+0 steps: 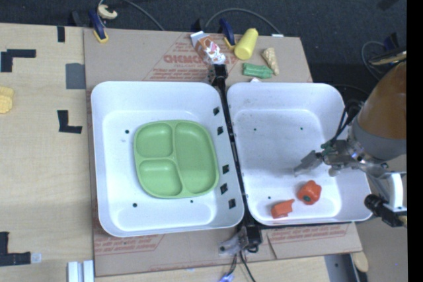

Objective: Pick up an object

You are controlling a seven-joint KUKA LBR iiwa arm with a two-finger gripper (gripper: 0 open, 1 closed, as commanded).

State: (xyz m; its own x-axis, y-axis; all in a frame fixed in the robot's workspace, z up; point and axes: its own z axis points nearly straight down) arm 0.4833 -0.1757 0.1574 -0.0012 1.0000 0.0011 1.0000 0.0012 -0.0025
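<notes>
A dark carpeted floor with loose cables lies behind a wooden tabletop, on which a cardboard sheet carries two shallow white bins side by side, clipped together along their shared edge so they stay put. The left bin holds a green divided plate lying flat near its middle. The right bin holds the likely targets: a round red and orange toy and a smaller orange-red piece, both resting near the bin's front wall, close to each other but apart. The arm reaches in from the right, and its gripper hangs low over the bin floor just above and beside the round toy, probably lining up for a grasp. Its fingers look spread and nothing sits between them. Beyond the bins, a yellow bottle, a green piece and a small packet sit on the cardboard, out of play.
</notes>
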